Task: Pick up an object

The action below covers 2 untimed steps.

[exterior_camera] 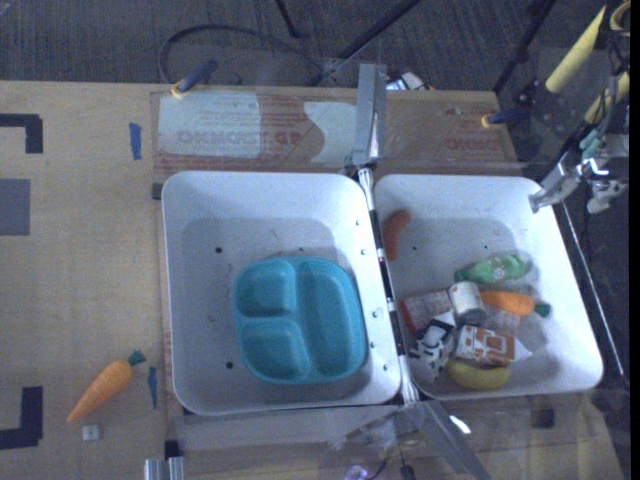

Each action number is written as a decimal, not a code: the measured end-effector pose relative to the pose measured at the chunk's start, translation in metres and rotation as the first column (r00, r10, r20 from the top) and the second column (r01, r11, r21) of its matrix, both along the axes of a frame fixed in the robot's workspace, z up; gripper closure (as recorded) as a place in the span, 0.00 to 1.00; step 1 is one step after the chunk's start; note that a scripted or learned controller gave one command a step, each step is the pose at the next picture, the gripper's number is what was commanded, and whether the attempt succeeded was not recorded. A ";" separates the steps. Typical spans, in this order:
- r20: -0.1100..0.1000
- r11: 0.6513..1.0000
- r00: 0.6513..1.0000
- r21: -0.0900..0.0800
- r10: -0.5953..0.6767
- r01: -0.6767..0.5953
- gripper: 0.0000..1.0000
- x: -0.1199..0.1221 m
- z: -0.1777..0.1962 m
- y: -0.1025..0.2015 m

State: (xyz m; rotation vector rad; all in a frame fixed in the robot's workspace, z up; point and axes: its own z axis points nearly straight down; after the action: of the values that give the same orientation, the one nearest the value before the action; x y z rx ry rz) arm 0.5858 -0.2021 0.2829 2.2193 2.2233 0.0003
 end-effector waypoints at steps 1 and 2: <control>0.002 0.989 0.989 -0.001 0.148 -0.148 0.00 -0.046 -0.175 0.044; 0.003 0.956 0.956 -0.002 0.294 -0.294 0.00 -0.019 -0.195 0.052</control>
State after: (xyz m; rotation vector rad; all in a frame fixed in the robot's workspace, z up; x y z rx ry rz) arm 0.5672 -0.1499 0.0874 1.8618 2.5256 0.0023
